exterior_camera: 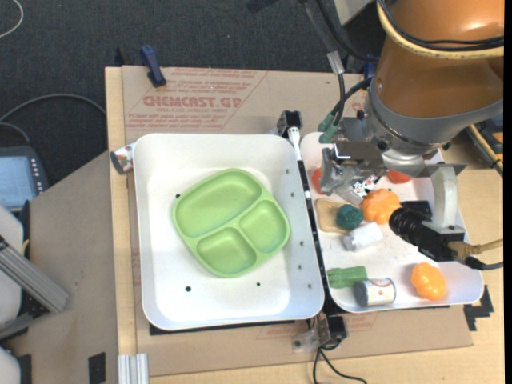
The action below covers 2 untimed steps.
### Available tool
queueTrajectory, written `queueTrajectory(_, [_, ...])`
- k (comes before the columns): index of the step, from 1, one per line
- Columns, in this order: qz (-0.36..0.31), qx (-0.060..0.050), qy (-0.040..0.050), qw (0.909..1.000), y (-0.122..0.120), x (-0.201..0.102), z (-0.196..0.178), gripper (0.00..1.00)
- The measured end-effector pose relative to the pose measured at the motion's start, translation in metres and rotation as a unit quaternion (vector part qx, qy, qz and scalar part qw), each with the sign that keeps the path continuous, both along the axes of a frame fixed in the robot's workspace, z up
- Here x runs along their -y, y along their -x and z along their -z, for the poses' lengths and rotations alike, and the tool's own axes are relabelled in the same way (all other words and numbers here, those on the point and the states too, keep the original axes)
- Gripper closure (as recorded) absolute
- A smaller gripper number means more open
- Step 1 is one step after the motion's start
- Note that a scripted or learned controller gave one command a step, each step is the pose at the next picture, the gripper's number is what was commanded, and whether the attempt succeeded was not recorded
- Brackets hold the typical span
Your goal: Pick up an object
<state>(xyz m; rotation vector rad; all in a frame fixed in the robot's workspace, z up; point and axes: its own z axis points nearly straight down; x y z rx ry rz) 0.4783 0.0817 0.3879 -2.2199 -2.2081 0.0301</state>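
**A:** Where does the gripper (pixel 345 182) stand?

**B:** Low over the far part of the right bin (pixel 460 278), close to the wall it shares with the left bin (pixel 160 278). The wrist hides too much of it to tell whether it is released or clenched, and nothing can be seen held in it.

**A:** What lies closest to it?

**B:** A teal object (pixel 348 217) and an orange object (pixel 380 206), both just beside it on the near side. A white block (pixel 364 236) comes next. Nearer the front rim are a green block (pixel 346 276), a can (pixel 374 292) and an orange pepper (pixel 428 281). The left bin holds a green divided plate (pixel 232 222).

**A:** So which step is this?

**B:** It looks like the approach or the descent. No pick has been made yet.

**A:** And what does the next move need?

**B:** The gripper should probably centre on one piece, most likely the teal or the orange one, then close and lift straight up. The pieces crowd together, so it risks nudging a neighbour or catching two at once.
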Motion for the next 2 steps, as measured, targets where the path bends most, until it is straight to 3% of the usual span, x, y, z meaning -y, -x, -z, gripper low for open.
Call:
queueTrajectory(1, [-0.003,0.008,-0.0011,1.0,-0.003,-0.0021,-0.0166,1.0])
queueTrajectory(2, [-0.003,0.006,0.0,1.0,-0.0043,-0.0027,-0.0247,1.0])
